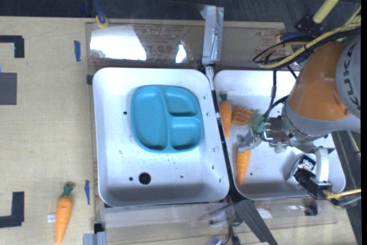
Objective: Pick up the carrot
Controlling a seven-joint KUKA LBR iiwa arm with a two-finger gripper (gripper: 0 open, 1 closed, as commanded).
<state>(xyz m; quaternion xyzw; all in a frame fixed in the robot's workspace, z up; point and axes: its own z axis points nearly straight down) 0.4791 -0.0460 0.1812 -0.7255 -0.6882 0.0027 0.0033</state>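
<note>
The arm (327,89) reaches in over the right bin (258,80), orange band bright above the wrist, and the jaws (252,137) sit low inside that bin, near its left wall. How wide they stand, I cannot tell; the fingers blur into the white floor. Just below the jaws lies a carrot (243,164), leafy top right at the fingertips, tapered end pointing away toward the bin's near edge, and whether it is actually gripped I cannot tell. Up and to the left of the jaws a second carrot (225,117) lies along the dividing wall, with an orange waffle-textured piece (242,116) just beside it. Farther left of the jaws, the left bin (109,140) carries a blue divided tray (167,117). Well apart, out on the table (40,140), a third carrot (63,212) lies alone.
</note>
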